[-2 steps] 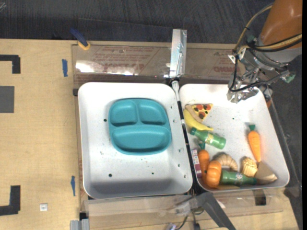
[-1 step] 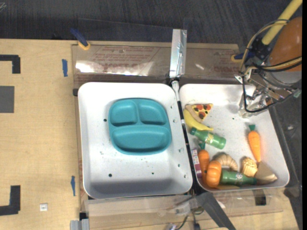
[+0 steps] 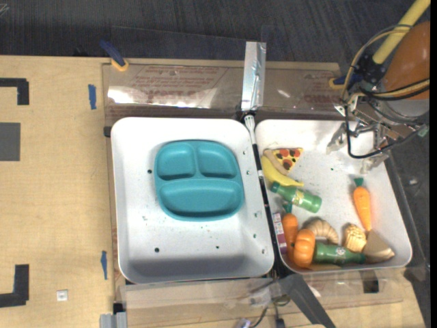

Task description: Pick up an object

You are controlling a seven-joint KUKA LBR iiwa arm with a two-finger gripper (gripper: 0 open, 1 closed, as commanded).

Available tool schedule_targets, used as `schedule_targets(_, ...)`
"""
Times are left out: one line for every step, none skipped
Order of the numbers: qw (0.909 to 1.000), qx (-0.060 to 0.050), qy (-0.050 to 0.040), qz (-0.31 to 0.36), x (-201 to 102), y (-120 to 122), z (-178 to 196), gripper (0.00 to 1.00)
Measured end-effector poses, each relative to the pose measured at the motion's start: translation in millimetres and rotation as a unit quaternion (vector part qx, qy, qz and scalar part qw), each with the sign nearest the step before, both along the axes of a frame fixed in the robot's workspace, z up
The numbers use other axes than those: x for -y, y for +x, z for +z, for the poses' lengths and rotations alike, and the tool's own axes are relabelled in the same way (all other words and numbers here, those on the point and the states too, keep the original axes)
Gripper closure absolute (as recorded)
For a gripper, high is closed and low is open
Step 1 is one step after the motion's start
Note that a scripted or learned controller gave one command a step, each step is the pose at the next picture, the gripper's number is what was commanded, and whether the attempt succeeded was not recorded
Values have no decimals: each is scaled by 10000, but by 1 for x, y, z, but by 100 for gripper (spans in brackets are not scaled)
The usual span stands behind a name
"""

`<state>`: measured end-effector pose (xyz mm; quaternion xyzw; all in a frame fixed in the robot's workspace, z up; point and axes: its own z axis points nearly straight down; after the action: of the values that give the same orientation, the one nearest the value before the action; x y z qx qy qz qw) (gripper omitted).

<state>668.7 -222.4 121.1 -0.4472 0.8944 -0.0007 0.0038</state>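
End effector: the metal two-finger end effector (image 3: 356,142) hangs over the far right corner of the right-hand shallow white bin (image 3: 403,214), below the grey arm with its orange band (image 3: 408,60); whether it is open or closed I cannot tell, as cables and brackets clutter it, and nothing can be made out between its tips.

Nearest object: the orange toy carrot with a green top (image 3: 362,206) lies on the bin floor, near and toward the front from the end effector, apart from it.

Other candidates: a toy pizza slice (image 3: 285,157) lies at the bin's far left, with a yellow toy banana (image 3: 276,175) just beside it and a green toy bottle with a white label (image 3: 298,197) next to that; a cluster sits along the front wall, with a small orange pumpkin-like toy (image 3: 304,246), a second green bottle (image 3: 337,254), a tan croissant-shaped toy (image 3: 321,229) and a brown rounded piece (image 3: 377,251), touching or overlapping one another.

Left bin: the other white bin (image 3: 130,203) holds a teal divided plastic plate (image 3: 199,180), well apart from the end effector.

Progress: judging by this, no object is lifted; every toy rests in a bin.

Left to do: choosing a target, descending, closing on it and raising it, so the pick seems at its start.
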Motion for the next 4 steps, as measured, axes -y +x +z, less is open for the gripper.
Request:
schedule_targets(9965, 116, 13, -833, -5, -111, -15, 0)
schedule_targets(9972, 23, 8, -744, -77, -152, -32, 0)
schedule_targets(9974, 59, -23, -716, -21, -60, 76, 0)
schedule_targets(9991, 17, -3, -423, -108, -105, 7, 0)
